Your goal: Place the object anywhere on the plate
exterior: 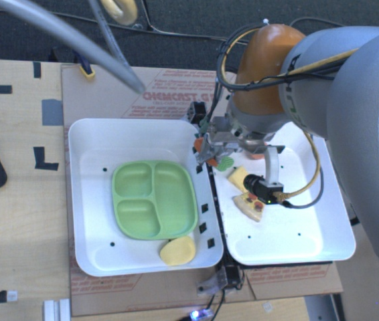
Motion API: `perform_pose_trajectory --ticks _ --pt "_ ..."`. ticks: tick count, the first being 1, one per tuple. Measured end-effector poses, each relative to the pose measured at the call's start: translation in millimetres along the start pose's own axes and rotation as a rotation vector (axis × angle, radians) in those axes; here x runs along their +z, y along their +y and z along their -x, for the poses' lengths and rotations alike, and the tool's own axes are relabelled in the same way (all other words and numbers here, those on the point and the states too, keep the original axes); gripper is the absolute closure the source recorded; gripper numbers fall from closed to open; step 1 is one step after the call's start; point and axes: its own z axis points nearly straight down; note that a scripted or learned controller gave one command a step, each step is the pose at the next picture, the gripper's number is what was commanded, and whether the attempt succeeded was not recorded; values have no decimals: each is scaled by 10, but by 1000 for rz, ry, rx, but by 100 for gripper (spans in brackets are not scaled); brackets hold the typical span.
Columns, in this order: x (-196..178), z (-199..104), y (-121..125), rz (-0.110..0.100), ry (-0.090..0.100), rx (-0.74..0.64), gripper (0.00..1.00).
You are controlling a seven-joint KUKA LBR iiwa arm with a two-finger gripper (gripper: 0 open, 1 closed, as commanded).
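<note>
Two white bins sit side by side on the desk, my gripper (211, 149) low over their shared wall, grip state impossible to tell, so with the green plate (155, 199) bare I judge I'm picking among toy foods (250, 196) in the right bin (323, 243).

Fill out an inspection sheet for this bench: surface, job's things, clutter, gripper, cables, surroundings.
Surface: two shallow white bins side by side, left bin and right bin, on a brown board.
Job's things: green divided plate in the left bin, nothing on it; yellow round piece beside the plate's near edge; yellow block and pizza-like wedge in the right bin.
Clutter: small green and orange bits by the divider.
Gripper: gripper sits over the divider between the bins.
Cables: yellow cable loops over the right bin.
Surroundings: wooden bench with dark marks.
</note>
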Motion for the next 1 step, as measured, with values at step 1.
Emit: perform_pose_trajectory --ticks 1 --pt "-135 -522 -61 3 1 -3 100"
